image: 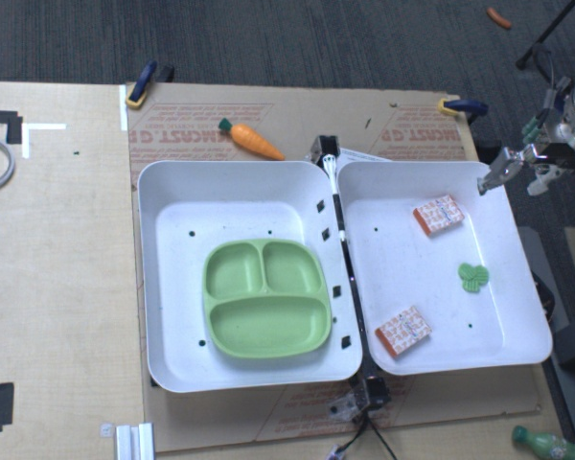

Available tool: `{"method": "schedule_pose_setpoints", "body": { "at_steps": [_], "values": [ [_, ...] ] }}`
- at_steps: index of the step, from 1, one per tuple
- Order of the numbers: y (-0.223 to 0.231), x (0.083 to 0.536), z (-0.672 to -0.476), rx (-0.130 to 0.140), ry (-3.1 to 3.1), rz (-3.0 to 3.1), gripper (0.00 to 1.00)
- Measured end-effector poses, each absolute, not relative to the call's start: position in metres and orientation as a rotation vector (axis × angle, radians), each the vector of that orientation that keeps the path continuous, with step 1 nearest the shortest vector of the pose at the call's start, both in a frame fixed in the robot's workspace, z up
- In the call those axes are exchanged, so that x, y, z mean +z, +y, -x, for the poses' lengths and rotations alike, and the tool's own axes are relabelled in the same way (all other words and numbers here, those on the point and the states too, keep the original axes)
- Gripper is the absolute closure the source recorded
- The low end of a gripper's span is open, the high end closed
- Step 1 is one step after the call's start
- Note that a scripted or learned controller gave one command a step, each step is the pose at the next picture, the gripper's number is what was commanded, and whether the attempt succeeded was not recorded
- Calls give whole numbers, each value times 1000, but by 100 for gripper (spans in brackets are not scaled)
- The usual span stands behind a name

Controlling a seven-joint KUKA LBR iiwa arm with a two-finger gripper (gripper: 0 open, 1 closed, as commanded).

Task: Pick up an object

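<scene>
The right bin (pixel 517 257) holds two orange-and-white boxes, one near its far edge (pixel 438 215) and one near its front left (pixel 403 331). Between them lies a small green leafy piece (pixel 473 277). In the left bin (pixel 163 257) sits a green divided plate (pixel 266 298). My gripper (pixel 516 178) hovers over the right bin's far right corner, up and to the right of the far box. It is open, with nothing between its fingers.
A toy carrot (pixel 252 139) lies on the cardboard behind the left bin. Blue clamps (pixel 142 84) (pixel 465 108) grip the cardboard's far corners. A green bottle (pixel 546 441) lies at the bottom right, off the bins.
</scene>
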State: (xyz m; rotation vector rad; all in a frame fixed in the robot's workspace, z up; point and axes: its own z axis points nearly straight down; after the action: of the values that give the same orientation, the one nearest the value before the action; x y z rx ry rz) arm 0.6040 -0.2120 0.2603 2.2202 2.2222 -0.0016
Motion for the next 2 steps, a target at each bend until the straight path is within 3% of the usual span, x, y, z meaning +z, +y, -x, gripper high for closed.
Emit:
{"method": "schedule_pose_setpoints", "body": {
  "at_steps": [1,2],
  "values": [
    [-153,101,-624,2,2328,-2104,0],
    [-154,111,-624,2,2326,-2103,100]
  ]
}}
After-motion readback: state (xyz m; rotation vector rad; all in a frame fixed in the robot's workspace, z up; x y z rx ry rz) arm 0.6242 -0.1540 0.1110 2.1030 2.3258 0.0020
